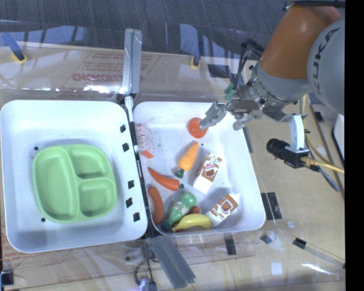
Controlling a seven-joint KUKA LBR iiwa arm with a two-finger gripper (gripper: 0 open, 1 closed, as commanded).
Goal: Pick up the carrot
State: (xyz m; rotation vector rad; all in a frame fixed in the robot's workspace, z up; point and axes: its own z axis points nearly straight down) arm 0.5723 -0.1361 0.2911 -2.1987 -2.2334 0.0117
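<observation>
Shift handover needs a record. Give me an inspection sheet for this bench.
Surface: two white bins, left bin, right bin, side by side.
Job's things: carrot lies loose in the right bin.
Clutter: green divided tray in the left bin; tomato, red chili, sausage, green bottle, banana, two cartons.
Grippers: claw above the right bin's far edge, beside the tomato.
Cables: yellow cable at right.
Surroundings: cardboard sheet behind the bins.

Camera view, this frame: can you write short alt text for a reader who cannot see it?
The gripper hangs over the back of the right bin, beside a red tomato, with the carrot lying free on the bin floor nearer the camera. Around the carrot lie two small cartons, a red chilli, a sausage, a green bottle and a banana; the left bin holds a green divided tray.
</observation>
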